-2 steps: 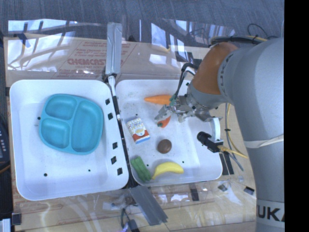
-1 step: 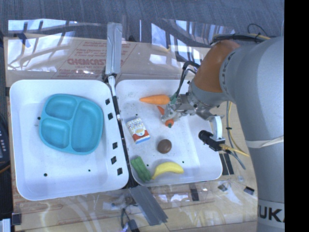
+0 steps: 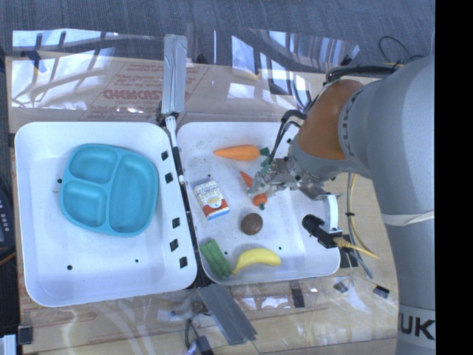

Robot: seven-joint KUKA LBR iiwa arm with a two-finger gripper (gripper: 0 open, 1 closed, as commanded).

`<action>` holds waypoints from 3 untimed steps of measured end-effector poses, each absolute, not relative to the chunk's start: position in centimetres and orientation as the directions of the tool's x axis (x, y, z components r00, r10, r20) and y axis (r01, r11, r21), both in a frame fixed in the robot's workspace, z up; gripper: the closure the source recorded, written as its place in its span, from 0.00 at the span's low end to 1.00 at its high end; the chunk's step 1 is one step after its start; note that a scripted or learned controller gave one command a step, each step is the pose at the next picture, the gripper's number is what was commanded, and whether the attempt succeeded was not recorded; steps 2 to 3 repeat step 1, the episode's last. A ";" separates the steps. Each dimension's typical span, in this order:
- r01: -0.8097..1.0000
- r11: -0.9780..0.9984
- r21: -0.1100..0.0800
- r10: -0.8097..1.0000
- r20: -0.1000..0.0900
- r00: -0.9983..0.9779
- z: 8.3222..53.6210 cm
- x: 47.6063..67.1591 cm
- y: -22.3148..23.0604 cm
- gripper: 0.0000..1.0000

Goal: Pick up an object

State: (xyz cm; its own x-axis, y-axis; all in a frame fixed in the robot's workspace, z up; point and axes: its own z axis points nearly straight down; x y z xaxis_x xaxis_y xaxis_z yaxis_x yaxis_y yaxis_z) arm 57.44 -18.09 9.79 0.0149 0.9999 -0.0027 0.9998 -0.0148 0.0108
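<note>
Looking down: we find the claw (image 3: 264,183) low in the right bin (image 3: 295,135), at the end of the grey arm (image 3: 384,146) that reaches in from the right.
Claw state: we cannot tell how it stands or whether it has hold of anything; its tip is a blur of metal among small items.
Nearest things: a small orange-red piece (image 3: 246,177) lies just left of the claw, and another orange bit (image 3: 259,199) sits right under it, touching or nearly so.
Carrot: we see an orange carrot (image 3: 237,152) with a green end lying flat, just above and left of the claw.
Brown ball: a dark round object (image 3: 252,223) rests below the claw, near but apart.
Carton: a small white, red and blue carton (image 3: 210,199) lies to the left, near the bin's inner wall.
Banana and green item: a yellow banana (image 3: 256,258) lies at the bin's near edge, with a green vegetable (image 3: 216,258) just beside its left end.
In the way: the arm's wrist and cables (image 3: 325,228) cover the bin's right part.
Left bin (image 3: 44,272): we see a blue divided plate (image 3: 109,189) lying flat in it, well apart from the claw.
Surface: the tabletop (image 3: 96,87) behind the bins is brown board under glossy sheeting that reflects windows.
Room: dark grey ribbed flooring (image 3: 148,6) runs beyond it.
</note>
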 end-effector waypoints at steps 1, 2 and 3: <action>0.997 0.077 0.001 0.997 0.000 -0.077 21.6 58.5 -13.8 1.00; 0.997 0.077 0.001 0.997 0.000 -0.077 21.6 58.5 -13.8 1.00; 0.997 0.077 0.001 0.997 0.000 -0.077 21.6 58.5 -13.8 1.00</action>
